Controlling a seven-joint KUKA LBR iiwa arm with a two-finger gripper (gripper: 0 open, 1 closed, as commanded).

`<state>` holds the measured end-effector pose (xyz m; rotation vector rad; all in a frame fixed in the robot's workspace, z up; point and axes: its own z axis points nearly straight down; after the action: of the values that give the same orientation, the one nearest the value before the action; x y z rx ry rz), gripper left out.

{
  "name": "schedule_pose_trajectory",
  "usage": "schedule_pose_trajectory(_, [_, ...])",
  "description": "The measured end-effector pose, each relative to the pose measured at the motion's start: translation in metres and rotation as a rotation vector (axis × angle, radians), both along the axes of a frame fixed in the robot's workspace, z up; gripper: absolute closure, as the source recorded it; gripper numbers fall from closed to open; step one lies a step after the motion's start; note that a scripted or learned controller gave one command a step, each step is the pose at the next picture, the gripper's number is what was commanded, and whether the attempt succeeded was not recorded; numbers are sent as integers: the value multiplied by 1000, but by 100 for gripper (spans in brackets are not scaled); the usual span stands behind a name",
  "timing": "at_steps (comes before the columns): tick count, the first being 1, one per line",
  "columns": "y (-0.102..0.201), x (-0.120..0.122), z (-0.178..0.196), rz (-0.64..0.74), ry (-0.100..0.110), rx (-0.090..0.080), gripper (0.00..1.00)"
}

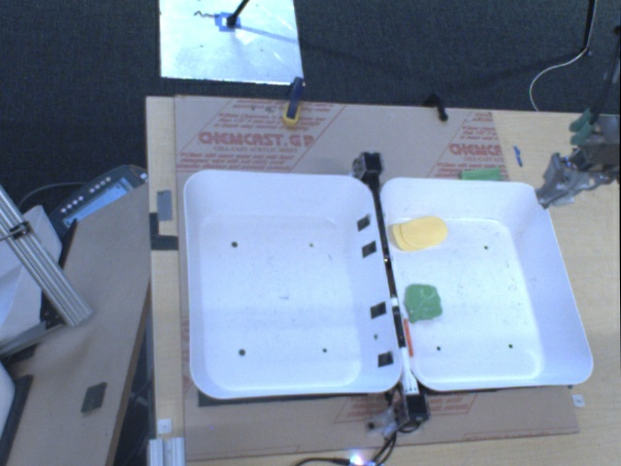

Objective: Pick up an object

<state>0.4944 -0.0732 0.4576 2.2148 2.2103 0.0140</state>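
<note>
We spot gripper [563,184] at the right bin [558,260] far corner; finger gap unreadable. Yellow object [419,233] lies crosswise; green object [422,302] nearby.

Gripper [561,190], at three o'clock: arm cut off by the right edge; finger state too blurred to determine. Green object [482,174] at two o'clock, behind the right bin [553,260]: partly hidden by the bin's rim, identity indeterminable. Cabling [388,425] at six o'clock: cut off by the bottom edge.
</note>
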Motion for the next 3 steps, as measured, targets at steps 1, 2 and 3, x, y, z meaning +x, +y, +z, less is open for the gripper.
schedule_pose_trajectory(1, [-4,-1,83,6,2,1,100])
schedule_pose_trajectory(2, [73,-9,-66,13,27,4,100])
schedule_pose_trajectory(3, [52,-8,86,6,-5,2,100])
